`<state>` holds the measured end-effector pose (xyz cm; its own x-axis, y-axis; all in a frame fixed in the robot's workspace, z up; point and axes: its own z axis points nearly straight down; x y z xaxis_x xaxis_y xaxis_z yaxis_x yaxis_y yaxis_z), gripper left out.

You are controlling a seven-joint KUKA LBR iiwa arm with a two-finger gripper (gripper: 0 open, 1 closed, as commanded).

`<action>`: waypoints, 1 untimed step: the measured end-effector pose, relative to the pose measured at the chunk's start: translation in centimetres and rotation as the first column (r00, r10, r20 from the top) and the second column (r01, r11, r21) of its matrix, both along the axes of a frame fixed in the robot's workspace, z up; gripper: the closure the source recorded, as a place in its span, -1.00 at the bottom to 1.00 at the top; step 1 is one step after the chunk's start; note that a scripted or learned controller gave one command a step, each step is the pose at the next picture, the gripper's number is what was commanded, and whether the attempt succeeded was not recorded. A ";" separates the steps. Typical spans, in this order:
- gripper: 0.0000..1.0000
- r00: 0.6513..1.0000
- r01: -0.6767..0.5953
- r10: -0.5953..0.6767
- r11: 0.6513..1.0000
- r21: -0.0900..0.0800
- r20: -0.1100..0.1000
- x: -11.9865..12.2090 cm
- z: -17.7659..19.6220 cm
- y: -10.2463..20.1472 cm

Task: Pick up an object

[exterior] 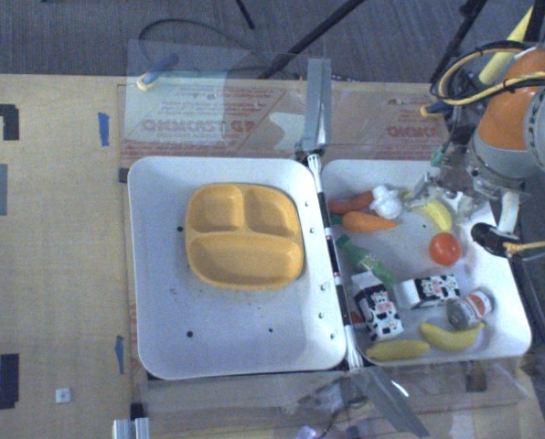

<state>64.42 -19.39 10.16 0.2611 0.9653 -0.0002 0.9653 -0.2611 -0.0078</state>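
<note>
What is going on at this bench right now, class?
A robot arm reaches in over the right bin, which holds toy food: carrots, a red ball, bananas and small cow-print cartons. The left bin holds a yellow divided plate. Nothing is visibly lifted yet.

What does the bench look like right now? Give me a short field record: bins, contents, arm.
left bin: holds a yellow divided plate
right bin: holds the small items
near its far edge: two carrots, a white piece
middle: red ball
near edge: two cow-print cartons, two bananas
arm: over the right bin's far right corner
grasp: nothing seen held
</note>
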 end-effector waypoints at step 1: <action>1.00 1.000 -0.003 0.003 1.000 0.002 -0.021 -0.4 0.3 0.1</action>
